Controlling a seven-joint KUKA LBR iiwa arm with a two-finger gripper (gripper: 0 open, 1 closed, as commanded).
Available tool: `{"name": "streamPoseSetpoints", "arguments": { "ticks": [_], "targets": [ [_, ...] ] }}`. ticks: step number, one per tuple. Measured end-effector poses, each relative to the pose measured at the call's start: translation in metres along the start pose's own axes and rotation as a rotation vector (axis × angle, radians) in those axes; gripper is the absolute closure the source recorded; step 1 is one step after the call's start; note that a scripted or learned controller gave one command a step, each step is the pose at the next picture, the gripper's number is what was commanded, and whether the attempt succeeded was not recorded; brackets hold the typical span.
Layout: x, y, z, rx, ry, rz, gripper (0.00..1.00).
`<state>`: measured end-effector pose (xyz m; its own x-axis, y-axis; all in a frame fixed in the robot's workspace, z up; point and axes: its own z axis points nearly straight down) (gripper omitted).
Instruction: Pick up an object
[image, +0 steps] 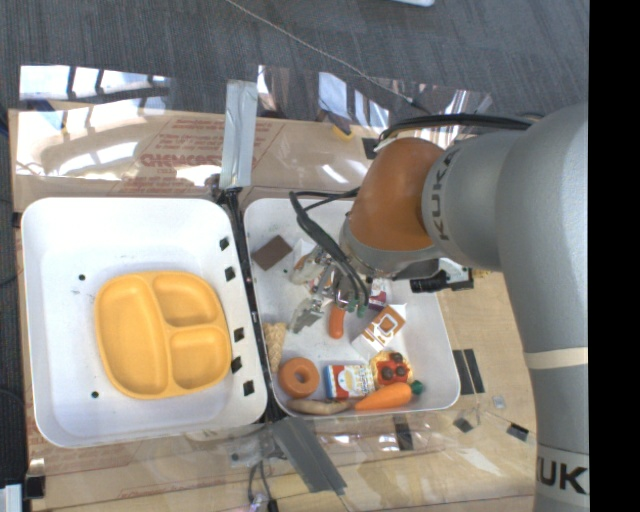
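Your gripper (325, 295) sits low in the right-hand bin (435, 345), just right of the frame's centre, with the grey arm (520, 200) and its orange band (395, 200) crowding in from the upper right. Whether the fingers are apart or together you cannot tell from here; cables and metal parts blur together at the tip. The nearest candidate is the small red sausage-shaped piece (336, 321), lying just below the gripper and possibly touching it. Nothing is visibly between the fingers, so treat the pick as not yet made. To do it well, centre over that piece along its short axis and close across its width, since it looks smooth and likely to roll. Keep clear of the neighbours lower in the bin: the donut (298, 377), the small carton (350, 379), the carrot (385, 398) and the brown tile (271, 252) at upper left (each is near enough to be nudged). The yellow divided tray (160, 333) in the left bin (60, 240) is well apart.
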<state>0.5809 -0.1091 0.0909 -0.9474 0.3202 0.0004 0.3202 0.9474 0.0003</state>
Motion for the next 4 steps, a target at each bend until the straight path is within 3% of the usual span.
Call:
{"name": "streamPoseSetpoints", "arguments": {
  "ticks": [1,2,3,4],
  "targets": [
    [-0.001,0.001,-0.009,0.000,-0.001,-0.007,1.00],
    [-0.022,0.090,-0.103,-0.003,-0.008,0.133,1.00],
    [-0.022,0.018,-0.096,0.002,0.001,0.104,1.00],
    [-0.022,0.020,-0.096,0.001,0.001,0.100,0.00]
  ]
}}
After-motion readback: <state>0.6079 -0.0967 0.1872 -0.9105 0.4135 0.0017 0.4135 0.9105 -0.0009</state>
